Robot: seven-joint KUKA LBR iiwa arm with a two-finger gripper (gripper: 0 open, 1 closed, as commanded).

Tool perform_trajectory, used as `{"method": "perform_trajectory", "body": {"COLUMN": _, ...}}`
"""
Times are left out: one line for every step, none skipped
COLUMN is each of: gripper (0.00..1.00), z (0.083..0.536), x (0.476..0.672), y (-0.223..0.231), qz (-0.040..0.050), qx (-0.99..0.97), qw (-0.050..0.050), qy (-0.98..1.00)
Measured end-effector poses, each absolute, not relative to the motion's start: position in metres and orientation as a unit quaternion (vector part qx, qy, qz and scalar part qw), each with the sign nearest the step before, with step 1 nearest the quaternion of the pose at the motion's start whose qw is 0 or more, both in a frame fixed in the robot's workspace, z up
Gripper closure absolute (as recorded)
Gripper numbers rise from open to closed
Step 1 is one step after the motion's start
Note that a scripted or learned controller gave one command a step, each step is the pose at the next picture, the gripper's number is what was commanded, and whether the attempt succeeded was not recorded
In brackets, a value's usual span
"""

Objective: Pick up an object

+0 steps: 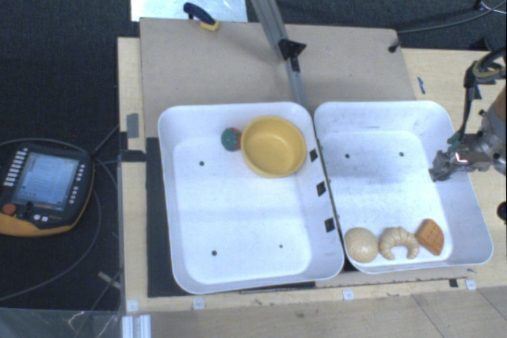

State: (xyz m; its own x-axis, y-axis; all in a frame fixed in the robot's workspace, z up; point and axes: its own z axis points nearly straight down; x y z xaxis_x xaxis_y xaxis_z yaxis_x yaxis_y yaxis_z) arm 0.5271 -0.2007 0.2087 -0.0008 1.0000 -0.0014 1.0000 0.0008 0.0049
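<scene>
Along the near wall of the right-hand shallow white plastic bin (372,119) lie three small food-shaped items in a row. The leftmost is a pale, rounded, bun-like piece (361,244). Just beside it curves a cream croissant-shaped piece (400,242), and at the right end sits an orange-brown, waffle-textured square piece (430,237), tilted against the bin's wall. The three lie close together, the middle one nearly touching its neighbours.

The left-hand shallow white plastic bin (238,249) stands directly beside the right one, their inner walls meeting. In its far part rests a round yellow plastic bowl (273,146), upright with its opening upward. A small dark green and red ball-like object (230,139) lies touching the bowl's left side.

The robot's grey metal hand (448,164) sits over the right edge of the right bin, well apart from the three food pieces and above them in the view. Nothing shows between its parts, and I cannot tell whether it is open or closed.

Both bins rest on a tan cardboard-covered counter (230,59). A grey metal pole (265,0) slants across the counter's far side. To the left, on dark carpet, lies an orange and grey handheld control pendant (43,186) with a lit screen.
</scene>
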Motion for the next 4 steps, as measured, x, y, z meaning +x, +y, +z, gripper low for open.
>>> {"method": "perform_trajectory", "body": {"gripper": 1.00, "z": 0.219, "x": 0.533, "y": -0.143, "qz": 0.0010, "qx": 0.705, "qw": 0.000, "qy": 0.709}}
{"method": "perform_trajectory", "body": {"gripper": 1.00, "z": 0.211, "x": 0.535, "y": -0.087, "qz": 0.0006, "qx": 0.706, "qw": 0.000, "qy": 0.709}}
{"method": "perform_trajectory", "body": {"gripper": 1.00, "z": 0.222, "x": 0.534, "y": -0.042, "qz": 0.0009, "qx": 0.706, "qw": 0.000, "qy": 0.709}}
{"method": "perform_trajectory", "body": {"gripper": 1.00, "z": 0.229, "x": 0.533, "y": 0.020, "qz": 0.0009, "qx": 0.705, "qw": 0.000, "qy": 0.709}}
